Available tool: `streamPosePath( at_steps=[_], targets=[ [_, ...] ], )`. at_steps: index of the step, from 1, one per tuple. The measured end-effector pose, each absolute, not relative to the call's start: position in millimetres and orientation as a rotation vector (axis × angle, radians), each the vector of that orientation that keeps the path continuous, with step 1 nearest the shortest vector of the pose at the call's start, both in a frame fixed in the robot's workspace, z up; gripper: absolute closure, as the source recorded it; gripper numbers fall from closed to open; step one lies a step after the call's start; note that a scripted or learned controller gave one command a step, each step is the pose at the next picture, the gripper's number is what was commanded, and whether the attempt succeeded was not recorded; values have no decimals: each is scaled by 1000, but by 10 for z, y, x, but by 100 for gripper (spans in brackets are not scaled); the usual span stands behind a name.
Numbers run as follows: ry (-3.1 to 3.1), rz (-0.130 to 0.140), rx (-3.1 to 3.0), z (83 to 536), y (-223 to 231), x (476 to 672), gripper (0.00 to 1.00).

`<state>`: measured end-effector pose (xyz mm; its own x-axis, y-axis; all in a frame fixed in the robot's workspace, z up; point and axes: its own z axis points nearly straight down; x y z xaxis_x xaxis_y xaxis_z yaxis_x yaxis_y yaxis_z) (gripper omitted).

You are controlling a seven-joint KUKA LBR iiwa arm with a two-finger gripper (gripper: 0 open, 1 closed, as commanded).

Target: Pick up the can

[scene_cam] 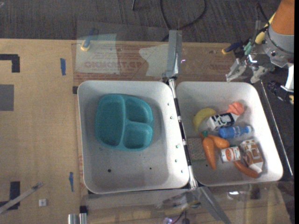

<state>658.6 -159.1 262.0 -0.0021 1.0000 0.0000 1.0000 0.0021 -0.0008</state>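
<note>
Cardboard-brown desk [37, 125] carries two white bins side by side. Left bin [93, 171] holds a teal divided plate [124, 122]. Right bin [266, 125] holds a cluster of small items: the can [230, 154], lying on its side near the bin's near edge, just beside a carrot [209, 151] and a small carton [252, 154], with a water bottle [235, 132] just beyond it. Beyond the right bin's far right corner, the tool [245, 73] hangs with fingers spread, gripping nothing.
</note>
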Motion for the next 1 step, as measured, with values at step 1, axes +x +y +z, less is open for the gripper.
streamPosePath(
  at_steps=[1],
  targets=[
    [-2307, -8, -2144, 1131, -1414, 6344, 0]
  ],
)
